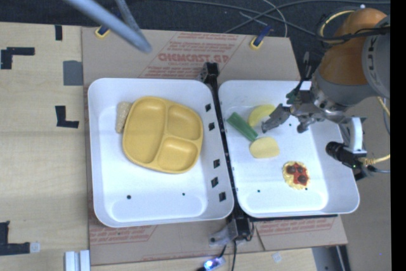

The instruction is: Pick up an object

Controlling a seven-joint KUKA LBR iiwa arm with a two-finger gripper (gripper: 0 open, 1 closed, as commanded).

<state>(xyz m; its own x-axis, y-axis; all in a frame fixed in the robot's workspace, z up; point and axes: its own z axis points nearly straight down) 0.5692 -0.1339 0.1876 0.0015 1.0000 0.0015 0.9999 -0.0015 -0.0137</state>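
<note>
Right now, nearest candidate: pale yellow rounded object (261,115) in right white bin (317,203), near its left wall, touching gripper (287,120), fingers spread, nothing held. Beside it: one green stick (242,126), one yellow lump (264,148), one red-and-yellow piece (296,174). Left white bin (104,200): one yellow divided plate (162,134).

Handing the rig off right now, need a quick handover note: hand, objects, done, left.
Hand: open, low over the right bin, beside the yellow round piece, holding nothing.
Right bin: green block near the divider, yellow round piece next to it, pale yellow lump below, small pizza-like toy toward the front.
Left bin: yellow divided plate, tan piece tucked at its left edge.
Done: arm is in over the right bin.
Left: close on an object and lift it.
</note>
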